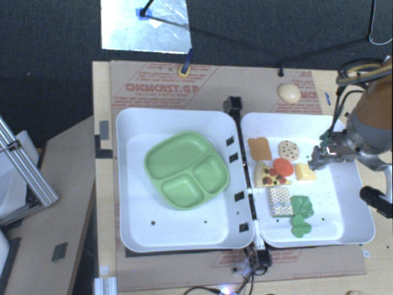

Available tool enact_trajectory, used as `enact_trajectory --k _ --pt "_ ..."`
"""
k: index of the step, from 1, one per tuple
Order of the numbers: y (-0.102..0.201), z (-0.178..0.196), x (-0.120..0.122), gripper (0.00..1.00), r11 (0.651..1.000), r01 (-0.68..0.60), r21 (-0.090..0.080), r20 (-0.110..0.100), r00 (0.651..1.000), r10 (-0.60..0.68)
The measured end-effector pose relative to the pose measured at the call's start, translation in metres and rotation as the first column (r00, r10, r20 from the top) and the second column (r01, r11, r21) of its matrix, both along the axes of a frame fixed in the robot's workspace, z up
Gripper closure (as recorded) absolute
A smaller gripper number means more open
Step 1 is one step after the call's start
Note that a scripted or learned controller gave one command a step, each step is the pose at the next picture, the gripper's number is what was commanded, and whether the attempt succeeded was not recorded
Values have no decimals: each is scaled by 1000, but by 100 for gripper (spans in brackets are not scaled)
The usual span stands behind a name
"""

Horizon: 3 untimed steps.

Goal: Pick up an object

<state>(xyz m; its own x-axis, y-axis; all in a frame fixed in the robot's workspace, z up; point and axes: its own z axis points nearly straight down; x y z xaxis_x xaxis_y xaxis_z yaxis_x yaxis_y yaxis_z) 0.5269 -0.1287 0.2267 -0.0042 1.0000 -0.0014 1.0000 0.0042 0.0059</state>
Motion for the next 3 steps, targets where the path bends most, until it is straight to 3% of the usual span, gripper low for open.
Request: enact_trajectory --k 2,3 --pt "111 -3 25 100 1000 -6 4 -3 1000 6" --pt "107 -13 36 100 1000 -1 0 -3 1000 1"
